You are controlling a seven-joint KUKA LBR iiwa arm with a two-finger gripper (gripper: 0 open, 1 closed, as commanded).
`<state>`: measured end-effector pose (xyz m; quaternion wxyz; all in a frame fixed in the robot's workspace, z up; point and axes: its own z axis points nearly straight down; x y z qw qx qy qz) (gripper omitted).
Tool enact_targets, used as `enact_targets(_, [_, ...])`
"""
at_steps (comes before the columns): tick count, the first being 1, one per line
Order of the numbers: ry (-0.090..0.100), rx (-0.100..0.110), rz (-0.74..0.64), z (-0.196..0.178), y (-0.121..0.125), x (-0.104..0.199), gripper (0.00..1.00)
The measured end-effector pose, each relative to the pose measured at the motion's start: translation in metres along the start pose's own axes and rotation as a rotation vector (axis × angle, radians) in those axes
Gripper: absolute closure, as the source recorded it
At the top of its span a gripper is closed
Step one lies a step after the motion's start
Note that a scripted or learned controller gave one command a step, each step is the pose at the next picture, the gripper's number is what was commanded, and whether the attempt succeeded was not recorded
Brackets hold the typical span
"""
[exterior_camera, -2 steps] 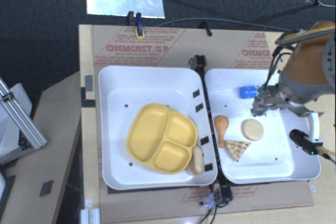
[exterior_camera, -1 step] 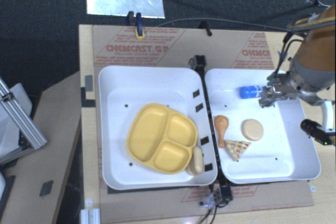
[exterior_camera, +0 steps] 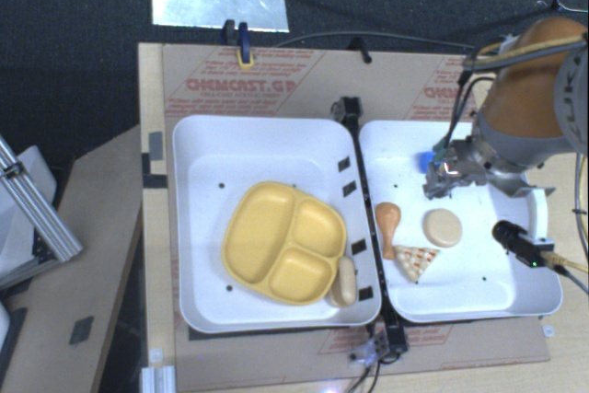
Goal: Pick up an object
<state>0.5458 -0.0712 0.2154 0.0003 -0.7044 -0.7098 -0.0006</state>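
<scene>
White plastic everywhere down there; two shallow bins sit side by side on the table (exterior_camera: pixel 276 78), and the arm (exterior_camera: pixel 529 97), grey with its orange band, reaches over the right bin (exterior_camera: pixel 479 290); the tool (exterior_camera: pixel 448 175) hangs low over that bin's upper part, and whether it is wide or narrow I cannot tell, the tips are too dark and small to read; nothing shows between them. Just below the tool lies a round tan disc (exterior_camera: pixel 443 227), close but apart from it; left of the disc is a toy drumstick (exterior_camera: pixel 387 224), near the divider between the bins; below the disc rests a pizza-slice wedge (exterior_camera: pixel 416 262), just beside the drumstick's lower end. A small blue piece (exterior_camera: pixel 426 161) peeks out just left of the tool. Over in the left bin (exterior_camera: pixel 212 161), a yellow divided tray (exterior_camera: pixel 283 241) lies flat, a pale oblong item (exterior_camera: pixel 345 281) touching its lower right edge.
</scene>
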Motion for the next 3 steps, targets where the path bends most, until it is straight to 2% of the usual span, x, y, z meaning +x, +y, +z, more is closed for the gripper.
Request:
enact_targets(2, [0.000, -0.001, -0.001, 0.011, -0.009, 0.108, 1.00])
enact_targets(3, [0.000, -0.002, 0.000, -0.009, -0.012, 0.157, 1.00])
